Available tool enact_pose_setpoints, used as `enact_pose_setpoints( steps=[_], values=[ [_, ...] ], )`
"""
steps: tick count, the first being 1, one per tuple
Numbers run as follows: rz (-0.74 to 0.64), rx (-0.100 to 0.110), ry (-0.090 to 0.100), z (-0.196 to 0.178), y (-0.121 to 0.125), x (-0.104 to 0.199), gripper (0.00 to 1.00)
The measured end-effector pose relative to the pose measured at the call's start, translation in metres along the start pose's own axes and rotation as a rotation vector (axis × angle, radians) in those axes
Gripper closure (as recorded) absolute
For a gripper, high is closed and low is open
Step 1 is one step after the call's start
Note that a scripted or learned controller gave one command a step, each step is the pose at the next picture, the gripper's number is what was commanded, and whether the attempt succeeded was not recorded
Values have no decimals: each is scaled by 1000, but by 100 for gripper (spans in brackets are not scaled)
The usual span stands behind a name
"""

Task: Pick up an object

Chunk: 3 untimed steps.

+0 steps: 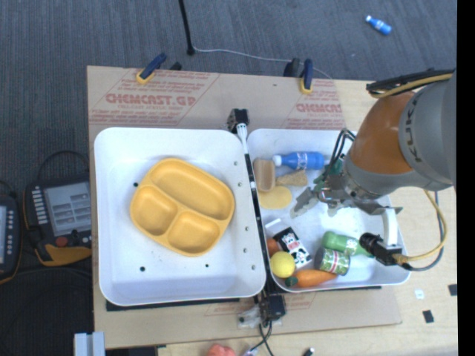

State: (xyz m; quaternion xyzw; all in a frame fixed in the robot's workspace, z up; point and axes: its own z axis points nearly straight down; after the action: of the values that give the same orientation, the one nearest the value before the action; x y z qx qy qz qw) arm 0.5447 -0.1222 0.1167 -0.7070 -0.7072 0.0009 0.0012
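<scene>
Gripper: the gripper hangs over the middle of the right bin, its fingers spread and released, with nothing between them.

Arm: the grey arm with its orange band reaches in over the right bin's right rim and hides part of the bin floor.

Nearest things: a flat tan disc lies just left of the gripper, near the bin's left wall; a tan block stands just above it; a blue and white bottle lies along the far edge.

Near edge of the right bin: a green can, a green bottle, a carrot, a lemon and a small black, white and red toy crowd together, several touching.

Task thing: any of these would serve; the disc and the bottle look closest to the gripper, each apart from it.

Left bin: the left bin holds a yellow divided plate in its middle.

Desk: both bins sit on a cardboard sheet clamped at the desk's far edge.

Risk: the disc lies flat and low, so I judge the fingers may slide over it or strike the bin floor.

Risk: the round bottle could roll away when touched.

Risk: in the crowded near corner, a closing grip may push neighbours aside or catch two things at once.
</scene>
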Motion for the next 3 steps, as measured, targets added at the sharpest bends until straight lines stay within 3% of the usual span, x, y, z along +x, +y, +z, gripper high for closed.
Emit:
enact_pose_setpoints(
  steps=[1, 2, 3],
  values=[
    [-1, -23, -9, 21, -47, -50, 0],
    [7, -39, -24, 22, -52, -39, 0],
    [-9, -30, 2, 21, -50, -60, 0]
  ],
)
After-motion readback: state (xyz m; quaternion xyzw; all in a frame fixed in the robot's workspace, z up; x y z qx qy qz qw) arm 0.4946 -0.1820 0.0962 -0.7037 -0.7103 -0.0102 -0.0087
